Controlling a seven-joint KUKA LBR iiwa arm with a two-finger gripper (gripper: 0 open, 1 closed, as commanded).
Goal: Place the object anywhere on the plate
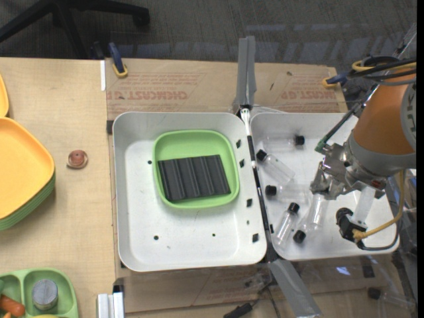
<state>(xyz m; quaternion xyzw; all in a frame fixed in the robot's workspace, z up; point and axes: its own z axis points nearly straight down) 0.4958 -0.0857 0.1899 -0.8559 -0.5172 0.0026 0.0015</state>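
- Claw (326, 185) low in right bin (371, 240), over clear vials (286, 221); grip state: cannot tell.
- Green plate (192, 144) sits in left bin (132, 244).
- Centre on one vial, grip mid-body, lift straight.

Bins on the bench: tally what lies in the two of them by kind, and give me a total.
green plate: 1
dark ribbed block, lying on the plate: 1
black-capped clear vials, counted by their caps since the clear bodies are hard to make out: 5
Total: 7
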